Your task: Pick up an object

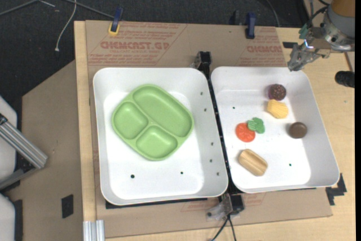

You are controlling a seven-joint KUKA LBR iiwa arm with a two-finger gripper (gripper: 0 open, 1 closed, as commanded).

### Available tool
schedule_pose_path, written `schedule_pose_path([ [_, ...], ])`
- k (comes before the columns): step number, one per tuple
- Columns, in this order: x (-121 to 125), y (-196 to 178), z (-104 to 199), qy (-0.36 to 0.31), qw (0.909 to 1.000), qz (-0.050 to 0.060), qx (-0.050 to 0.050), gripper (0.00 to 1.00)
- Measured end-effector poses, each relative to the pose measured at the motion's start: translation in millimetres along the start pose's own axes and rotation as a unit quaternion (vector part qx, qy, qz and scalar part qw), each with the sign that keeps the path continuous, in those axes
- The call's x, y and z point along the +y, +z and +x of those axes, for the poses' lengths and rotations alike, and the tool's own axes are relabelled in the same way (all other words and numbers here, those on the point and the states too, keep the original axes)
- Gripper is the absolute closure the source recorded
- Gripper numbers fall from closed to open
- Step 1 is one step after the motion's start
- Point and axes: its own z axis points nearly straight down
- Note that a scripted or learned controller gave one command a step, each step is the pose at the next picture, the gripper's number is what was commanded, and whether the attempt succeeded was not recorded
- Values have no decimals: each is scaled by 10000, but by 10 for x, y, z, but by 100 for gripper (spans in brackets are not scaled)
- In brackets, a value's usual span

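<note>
Cardboard-covered table (169, 36) is seen under two white bins; a green tray (152, 121) is held by the left bin (107, 138). Five small food toys are scattered in the right bin (316, 172). Gripper (297, 62) is poised above its far corner, state unclear.

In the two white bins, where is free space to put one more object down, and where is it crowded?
Free: the right bin floor left of the red piece, and the left bin front strip below the green tray. Crowded: around the yellow block.
</note>
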Motion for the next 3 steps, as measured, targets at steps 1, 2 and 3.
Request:
schedule_pose_path([
  [1, 16, -552, -2, -5, 10000, -6, -1, 100],
  [2, -142, -485, 553, -27, 10000, 44, 24, 100],
  [3, -326, -336, 947, -17, 10000, 53, 21, 100],
])
